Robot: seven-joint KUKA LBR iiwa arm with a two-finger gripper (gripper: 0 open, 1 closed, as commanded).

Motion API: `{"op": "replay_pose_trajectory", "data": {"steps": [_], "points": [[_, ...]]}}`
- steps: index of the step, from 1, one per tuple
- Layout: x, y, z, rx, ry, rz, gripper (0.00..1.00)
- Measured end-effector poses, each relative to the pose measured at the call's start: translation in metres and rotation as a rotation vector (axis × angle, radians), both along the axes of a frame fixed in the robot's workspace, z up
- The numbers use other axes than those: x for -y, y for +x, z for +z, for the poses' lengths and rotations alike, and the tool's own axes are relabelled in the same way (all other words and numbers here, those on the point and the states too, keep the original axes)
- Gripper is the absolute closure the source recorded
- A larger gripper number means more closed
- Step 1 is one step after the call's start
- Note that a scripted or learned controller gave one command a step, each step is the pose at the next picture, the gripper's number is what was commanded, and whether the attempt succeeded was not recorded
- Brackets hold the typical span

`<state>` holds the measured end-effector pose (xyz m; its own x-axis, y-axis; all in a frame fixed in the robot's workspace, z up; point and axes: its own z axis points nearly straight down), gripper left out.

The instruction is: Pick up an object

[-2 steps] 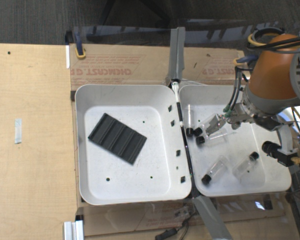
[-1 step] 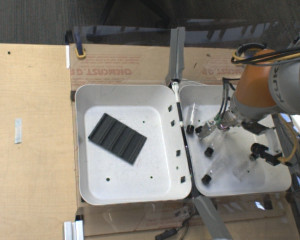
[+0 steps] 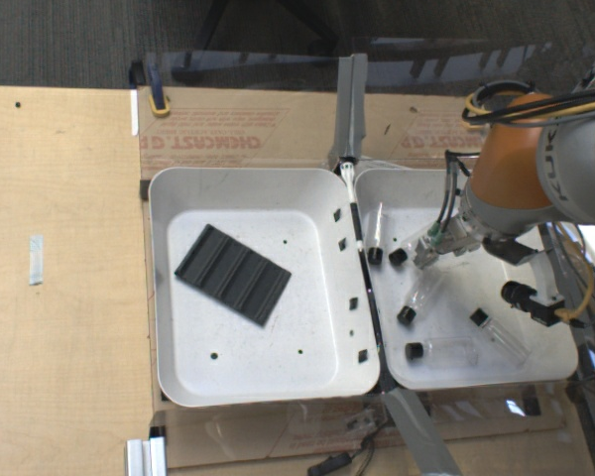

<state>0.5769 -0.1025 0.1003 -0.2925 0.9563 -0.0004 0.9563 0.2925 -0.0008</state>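
Note:
Several clear plastic tubes with black caps lie in the right bin (image 3: 550, 365). One tube (image 3: 375, 228) lies along the left wall, one tube (image 3: 417, 294) near the middle, one tube (image 3: 448, 349) at the front and one tube (image 3: 498, 332) toward the right. A loose black cap (image 3: 398, 257) lies near the left wall. My gripper (image 3: 424, 256) is lowered into the right bin, just above the upper end of the middle tube and right of the loose cap. A dark ribbed rectangular block (image 3: 233, 274) lies tilted in the left bin (image 3: 169, 365).
The grey arm with its orange band (image 3: 511, 172) comes in over the right bin's back right corner, with cables above it. A black fitting (image 3: 524, 297) hangs over the bin's right side. A grey divider post (image 3: 351, 107) stands behind the two bins.

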Motion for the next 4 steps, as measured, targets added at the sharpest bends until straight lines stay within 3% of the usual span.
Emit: {"op": "replay_pose_trajectory", "data": {"steps": [1,2,3,4], "points": [[0.0,0.0,0.0,0.0,0.0,0.001,0.0],[0.001,0.0,0.009,0.0,-0.001,-0.004,1.0],[0.001,0.0,0.009,0.0,-0.001,-0.003,0.0],[0.004,0.033,-0.009,0.001,0.0,0.004,0.0]]}}
